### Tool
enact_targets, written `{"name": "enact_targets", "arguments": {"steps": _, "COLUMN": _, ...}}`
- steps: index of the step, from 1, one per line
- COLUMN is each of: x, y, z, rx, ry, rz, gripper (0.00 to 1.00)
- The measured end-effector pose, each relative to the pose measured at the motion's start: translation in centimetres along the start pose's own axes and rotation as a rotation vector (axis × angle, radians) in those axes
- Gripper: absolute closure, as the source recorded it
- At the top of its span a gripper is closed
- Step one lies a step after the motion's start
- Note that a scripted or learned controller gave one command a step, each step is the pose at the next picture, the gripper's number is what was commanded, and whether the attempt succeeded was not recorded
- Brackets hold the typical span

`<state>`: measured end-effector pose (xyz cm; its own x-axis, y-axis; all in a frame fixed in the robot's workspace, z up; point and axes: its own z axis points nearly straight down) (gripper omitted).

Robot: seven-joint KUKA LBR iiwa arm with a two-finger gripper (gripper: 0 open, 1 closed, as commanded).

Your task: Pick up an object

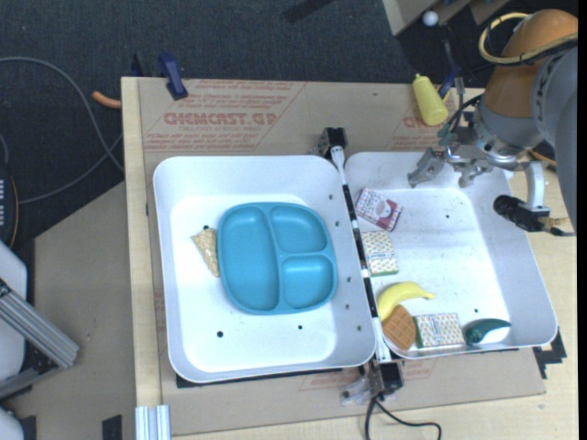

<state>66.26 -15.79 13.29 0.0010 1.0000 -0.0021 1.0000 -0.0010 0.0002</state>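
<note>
Pincer (447,166) hangs spread open and empty over the right bin's (514,273) far edge; nothing picked yet, with the banana (404,294) and snack packets (378,209) below untouched.

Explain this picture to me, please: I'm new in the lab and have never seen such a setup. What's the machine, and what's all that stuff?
This is one camera fixed above a bench, looking down at a slant. The grey machine with the orange band at the upper right is a robot arm. Its gripper hangs over the far end of the right bin, jaws spread, with nothing between them. That bin holds a small pink packet, a patterned packet, a banana, a round biscuit-like piece, a small box and a teal and white object. The left bin holds a blue divided plate with a cracker-like piece beside it.
</note>
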Motion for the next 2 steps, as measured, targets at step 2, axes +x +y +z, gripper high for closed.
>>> {"name": "enact_targets", "arguments": {"steps": 2, "x": 6.2, "y": 0.6, "z": 4.4, "rx": -0.007, "ry": 0.000, "rz": -0.002, "gripper": 0.00}}
